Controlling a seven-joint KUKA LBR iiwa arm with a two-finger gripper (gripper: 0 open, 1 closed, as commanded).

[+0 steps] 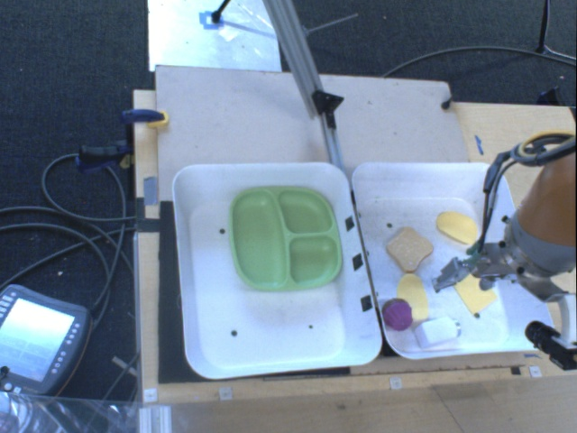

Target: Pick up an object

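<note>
The right bin [424, 180] holds several small items. A tan bread slice [409, 249] lies near its middle, and a yellow oval piece [458, 226] sits behind it to the right. Nearer the front are a pale yellow piece [413, 292], a purple ball [397, 313] and a white block [436, 331]. A flat yellow wedge [477, 297] lies at the right, partly under the gripper [462, 275]. The gripper hangs low over the bin, just right of the bread slice, with the arm's orange band above it at the frame's right edge.
A green divided plate [286, 238] rests in the left bin [203, 269]. A slanted metal pole [297, 48] crosses the bench from the top toward the bins' shared wall. Cables and a teach pendant [36, 327] lie on the floor at left.
</note>
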